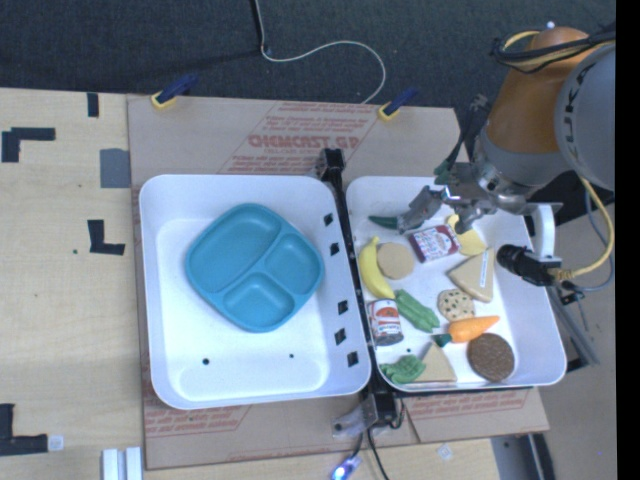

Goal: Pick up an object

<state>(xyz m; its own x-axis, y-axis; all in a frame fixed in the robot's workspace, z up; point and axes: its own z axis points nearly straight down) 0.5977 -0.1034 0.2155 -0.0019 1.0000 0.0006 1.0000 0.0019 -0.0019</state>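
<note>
hovering over the right bin (552, 353), gripper (446, 208) jaws look spread and empty; should centre squarely on the red packet (433, 242) before closing

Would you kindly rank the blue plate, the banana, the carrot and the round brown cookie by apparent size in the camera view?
1. Blue plate, by far the largest.
2. Banana.
3. Brown cookie and carrot: too alike in area to rank.

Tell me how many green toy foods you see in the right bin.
3: a green pod mid-bin, a leafy piece at the near edge, a dark pepper at the far edge. Others may hide under the pincer.
</note>
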